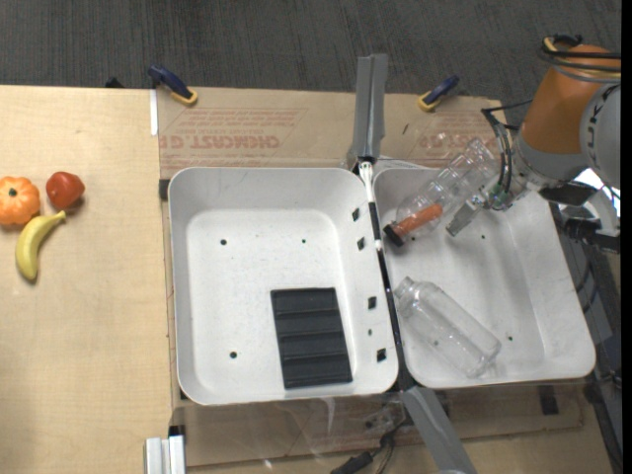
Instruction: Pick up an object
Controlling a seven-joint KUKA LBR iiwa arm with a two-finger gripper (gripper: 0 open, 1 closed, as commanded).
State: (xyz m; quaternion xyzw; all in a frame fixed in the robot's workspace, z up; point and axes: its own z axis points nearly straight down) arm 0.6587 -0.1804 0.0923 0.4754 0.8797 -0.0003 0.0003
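Care matters here: we judge the gripper [464,203], its spread unclear to us, should settle squarely over the orange marker [415,222] in the right bin [553,294], clear of the clear bottle [446,326] nearby.

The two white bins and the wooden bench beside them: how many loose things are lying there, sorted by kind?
Clear plastic bottles: 2, one lying in the right bin, one under the gripper
Orange marker with black cap: 1
Black ridged block: 1, in the left bin
Fruit on the bench: 3, an orange, a red one, a banana
Total: 7
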